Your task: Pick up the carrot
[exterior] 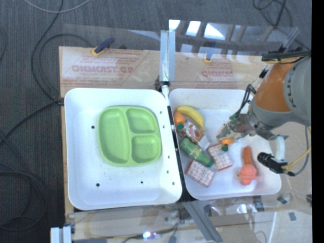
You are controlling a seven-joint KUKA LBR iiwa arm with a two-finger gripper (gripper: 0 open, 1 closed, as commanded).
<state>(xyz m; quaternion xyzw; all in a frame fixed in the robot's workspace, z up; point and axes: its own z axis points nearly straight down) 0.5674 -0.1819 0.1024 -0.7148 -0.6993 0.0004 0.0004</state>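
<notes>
Carrot (246, 155) lies in the right bin (220, 105), toward its right-hand wall, long axis running roughly up and down the view. Its lower end touches or nearly touches a salmon-pink rounded toy (247, 175).

The arm (276, 97) reaches in over that bin's right side. Its gripper (229, 131) hangs up and to the left of the carrot, near it but apart from it. Whether the gripper is released or clenched I cannot tell from this slant, and nothing can be seen held in it.

The step in hand, I judge, is the approach. To do it well, the gripper should shift right and down the view until it is over the carrot's middle, then turn so that it closes across the narrow width and not along the length. It should keep to the upper half, clear of the pink toy and the bin wall.

The left bin (76, 151) holds a green divided plate (129, 135) with bare compartments.

The right bin is crowded on its left side:
- a banana (192, 114)
- a green bottle (196, 153) lying tilted
- two red-and-white cartons (220, 157) (200, 173)
- a printed packet (193, 131)
- an orange fruit (179, 118)

A tiny orange bit (226, 141) sits just below the gripper. It is possibly another toy, but too small to name.
</notes>
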